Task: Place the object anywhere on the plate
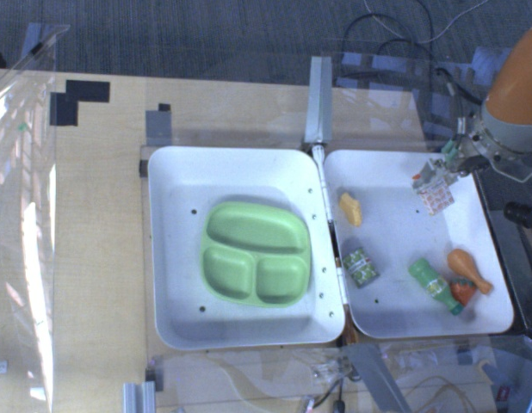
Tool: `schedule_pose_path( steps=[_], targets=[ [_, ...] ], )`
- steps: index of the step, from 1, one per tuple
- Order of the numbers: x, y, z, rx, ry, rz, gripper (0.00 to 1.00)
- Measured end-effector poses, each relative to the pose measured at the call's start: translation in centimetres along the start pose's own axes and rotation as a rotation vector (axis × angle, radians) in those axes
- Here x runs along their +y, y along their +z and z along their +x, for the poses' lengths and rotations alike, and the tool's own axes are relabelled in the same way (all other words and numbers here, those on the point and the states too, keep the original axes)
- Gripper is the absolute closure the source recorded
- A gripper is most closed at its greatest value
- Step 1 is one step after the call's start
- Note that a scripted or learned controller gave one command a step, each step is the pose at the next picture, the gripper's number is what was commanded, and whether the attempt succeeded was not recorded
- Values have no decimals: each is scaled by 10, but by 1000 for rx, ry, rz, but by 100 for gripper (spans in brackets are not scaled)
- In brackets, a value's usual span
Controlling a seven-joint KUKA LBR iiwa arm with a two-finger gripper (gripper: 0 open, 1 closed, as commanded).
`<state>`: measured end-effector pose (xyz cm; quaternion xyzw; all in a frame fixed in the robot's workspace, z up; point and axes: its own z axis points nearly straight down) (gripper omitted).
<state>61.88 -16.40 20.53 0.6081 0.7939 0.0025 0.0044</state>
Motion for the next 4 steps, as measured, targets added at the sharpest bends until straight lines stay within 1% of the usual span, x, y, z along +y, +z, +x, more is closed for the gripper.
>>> schedule_pose_path(
  steps=[1,2,3,4],
  targets=[
    [-4,33,71,2,129,5,100],
    [-30,19,145,4,-78,4,100],
    [17,-1,214,4,-365,1,100],
    [17,-1,213,4,-365,1,0]
  ],
)
